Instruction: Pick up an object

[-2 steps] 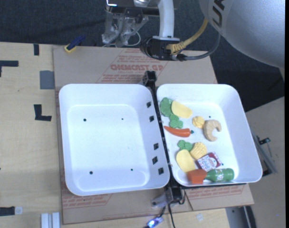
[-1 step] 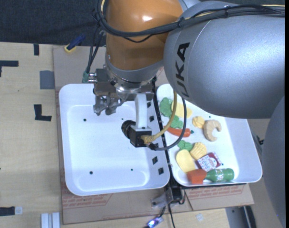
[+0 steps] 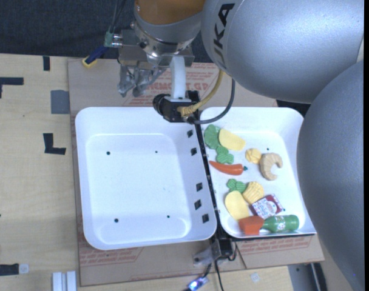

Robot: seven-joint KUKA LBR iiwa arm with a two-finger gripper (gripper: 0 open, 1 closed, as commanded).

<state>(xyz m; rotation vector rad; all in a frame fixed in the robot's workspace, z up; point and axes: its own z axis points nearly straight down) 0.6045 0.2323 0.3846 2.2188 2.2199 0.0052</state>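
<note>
The metal two-finger gripper [image 3: 135,85] hung spread and empty beyond the shallow white right bin [image 3: 291,123]. Inside it lay the orange plastic chilli [image 3: 227,168]; a good pick required a centred, vertical descent.

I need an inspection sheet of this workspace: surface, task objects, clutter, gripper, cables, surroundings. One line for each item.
Surface: wooden bench bearing a left bin and a right bin, side by side.
Job's things: toy foods in the right bin, among them a red pepper, a croissant, a green bottle.
Clutter: nothing seen.
Gripper: gripper above the bench behind the left bin, nothing between its fingers.
Cables: black cable by the wrist.
Surroundings: black marks on the bench.
</note>
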